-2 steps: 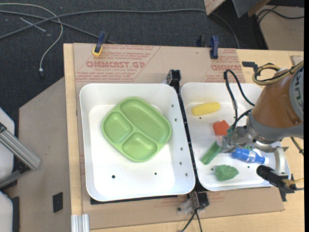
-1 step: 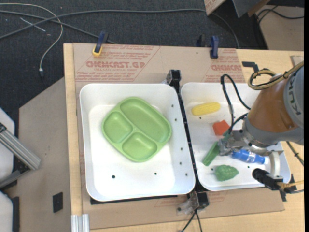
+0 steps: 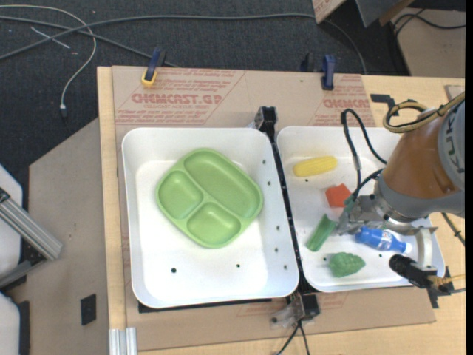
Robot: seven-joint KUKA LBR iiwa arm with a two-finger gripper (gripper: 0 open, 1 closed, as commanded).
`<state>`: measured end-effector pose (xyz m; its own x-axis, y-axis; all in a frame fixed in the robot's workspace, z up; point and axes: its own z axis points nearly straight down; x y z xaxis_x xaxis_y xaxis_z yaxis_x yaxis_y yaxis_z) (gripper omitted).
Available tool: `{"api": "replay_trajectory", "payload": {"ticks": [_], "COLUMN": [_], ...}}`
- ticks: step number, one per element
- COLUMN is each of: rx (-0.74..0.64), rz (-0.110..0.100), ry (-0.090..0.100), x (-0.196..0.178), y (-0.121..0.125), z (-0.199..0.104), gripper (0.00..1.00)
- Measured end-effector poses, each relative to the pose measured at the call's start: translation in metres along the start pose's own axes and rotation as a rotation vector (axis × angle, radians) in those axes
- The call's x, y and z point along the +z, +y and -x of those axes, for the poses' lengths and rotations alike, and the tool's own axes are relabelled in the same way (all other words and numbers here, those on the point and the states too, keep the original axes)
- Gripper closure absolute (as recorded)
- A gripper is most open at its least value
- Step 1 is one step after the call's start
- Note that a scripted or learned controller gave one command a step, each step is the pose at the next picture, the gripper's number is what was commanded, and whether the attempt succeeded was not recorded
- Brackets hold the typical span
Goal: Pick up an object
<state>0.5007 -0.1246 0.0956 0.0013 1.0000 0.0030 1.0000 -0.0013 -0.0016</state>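
Jaws point(image 3: 346, 222) hang low in the right bin point(image 3: 295, 198), in the middle of the toys, but the wrist hides them too much to tell whether they stand apart or together.

Nearest to them are a green pickle point(image 3: 321, 233) on one side and a blue bottle point(image 3: 378, 238) on the other. A red block point(image 3: 338, 195) sits just behind, a yellow corn cob point(image 3: 315, 166) lies farther back, and a green lump point(image 3: 345, 263) rests near the front rim. The left bin point(image 3: 140, 198) holds a green tray point(image 3: 210, 197).

These look like hollow plastic play food: light, stiff and smooth, so likely to slip or roll under a glancing pinch. The pickle seems the easiest take, gripped across its narrow middle. The block offers flat sides.
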Motion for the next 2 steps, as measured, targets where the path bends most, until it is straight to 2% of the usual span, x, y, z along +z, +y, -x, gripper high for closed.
{"api": "replay_trajectory", "payload": {"ticks": [1,2], "rx": [-0.002,-0.004], "rz": [0.006,0.009], "ry": [-0.004,-0.004], "x": [-0.043,-0.104], "y": [0.005,0.013], "z": [-0.001,-0.006], "gripper": [1.0,1.0]}}
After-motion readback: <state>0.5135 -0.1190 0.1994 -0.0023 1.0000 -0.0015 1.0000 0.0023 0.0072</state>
